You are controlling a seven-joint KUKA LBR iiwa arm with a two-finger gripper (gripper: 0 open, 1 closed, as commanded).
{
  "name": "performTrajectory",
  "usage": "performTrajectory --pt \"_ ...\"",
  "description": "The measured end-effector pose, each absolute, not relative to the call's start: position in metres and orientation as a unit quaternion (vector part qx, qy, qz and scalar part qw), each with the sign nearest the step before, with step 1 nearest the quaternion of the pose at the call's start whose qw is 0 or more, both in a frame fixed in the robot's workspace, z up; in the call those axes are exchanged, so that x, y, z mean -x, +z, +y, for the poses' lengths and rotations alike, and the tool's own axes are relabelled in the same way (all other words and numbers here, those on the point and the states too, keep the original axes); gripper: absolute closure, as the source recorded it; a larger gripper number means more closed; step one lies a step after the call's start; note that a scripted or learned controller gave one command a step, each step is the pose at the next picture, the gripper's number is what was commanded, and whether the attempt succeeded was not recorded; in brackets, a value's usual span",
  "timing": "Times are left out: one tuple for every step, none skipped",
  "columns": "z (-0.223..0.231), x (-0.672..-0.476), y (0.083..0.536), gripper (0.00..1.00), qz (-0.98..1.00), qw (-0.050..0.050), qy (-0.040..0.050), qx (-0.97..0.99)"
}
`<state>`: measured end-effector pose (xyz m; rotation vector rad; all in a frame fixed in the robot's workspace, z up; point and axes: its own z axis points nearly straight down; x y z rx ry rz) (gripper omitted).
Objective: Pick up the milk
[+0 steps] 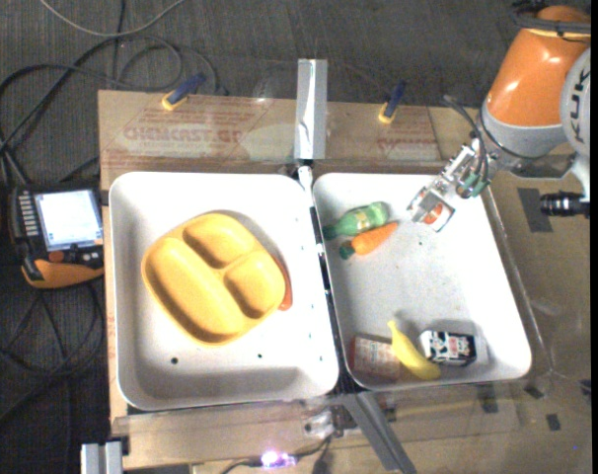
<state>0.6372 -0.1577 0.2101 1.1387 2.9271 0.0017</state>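
Camera view showed the gripper hovering at about one o'clock over the right bin, fingers apart and holding nothing. The milk, a small dark carton, lay at five o'clock in that bin, touching a banana. The approach seemed under way; next called for travelling toward five o'clock and descending.
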Motion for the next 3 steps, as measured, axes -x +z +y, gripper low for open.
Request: performTrajectory --pt "-0.096 -0.637 0.219 1.0 0.939 0.001 -0.0001 -0.343" --pt "-0.062 -0.658 0.251 1.0 0.936 0.001 0.0008 -0.353" --pt "-0.061 -0.658 0.26 1.0 0.936 0.001 0.0011 -0.352"
